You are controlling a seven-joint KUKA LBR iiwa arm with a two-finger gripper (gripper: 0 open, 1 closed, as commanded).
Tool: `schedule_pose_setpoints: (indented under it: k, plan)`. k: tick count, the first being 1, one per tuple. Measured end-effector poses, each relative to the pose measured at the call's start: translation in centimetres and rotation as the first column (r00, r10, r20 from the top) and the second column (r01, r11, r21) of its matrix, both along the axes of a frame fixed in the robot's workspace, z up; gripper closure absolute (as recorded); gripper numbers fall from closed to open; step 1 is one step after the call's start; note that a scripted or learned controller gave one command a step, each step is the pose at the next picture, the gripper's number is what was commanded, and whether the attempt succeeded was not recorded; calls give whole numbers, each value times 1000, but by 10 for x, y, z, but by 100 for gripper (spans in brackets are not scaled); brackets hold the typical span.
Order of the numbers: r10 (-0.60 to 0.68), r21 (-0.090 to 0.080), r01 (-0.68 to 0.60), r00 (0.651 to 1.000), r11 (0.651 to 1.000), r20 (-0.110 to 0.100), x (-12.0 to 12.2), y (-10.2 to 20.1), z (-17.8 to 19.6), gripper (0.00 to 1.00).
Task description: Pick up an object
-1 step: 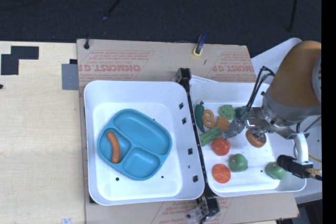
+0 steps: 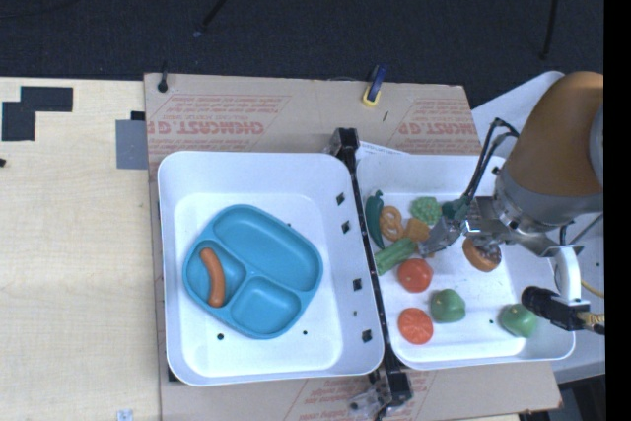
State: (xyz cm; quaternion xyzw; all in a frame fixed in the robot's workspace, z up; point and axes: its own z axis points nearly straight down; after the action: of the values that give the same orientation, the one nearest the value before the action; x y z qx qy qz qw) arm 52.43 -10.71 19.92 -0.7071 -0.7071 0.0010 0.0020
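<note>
Gripper (image 2: 446,234) hangs low over the right bin (image 2: 473,346) by the pretzel (image 2: 391,222) and green pepper (image 2: 426,209), can't tell its state tbh, so I'd drop straight on 1 toy, not the clump.

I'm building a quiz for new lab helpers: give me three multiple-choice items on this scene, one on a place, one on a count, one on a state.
1. Where does the sausage lie?
A. in a compartment of the blue tray
B. in the right bin
C. on the cardboard

2. How many red tomatoes lie in the right bin?
A. none
B. two
C. five

3. Where is the gripper?
A. low over the right bin's food
B. over the blue tray
C. outside both bins

Answers: 1 A, it lies in the tray's left compartment. 2 B, one tomato lies above the other. 3 A, it hangs beside the pretzel.
</note>
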Motion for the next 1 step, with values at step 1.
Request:
schedule_pose_setpoints:
  k: [1]
  plan:
    - [1,1,-1,1000,1000,-6,-6,7,-63,0]
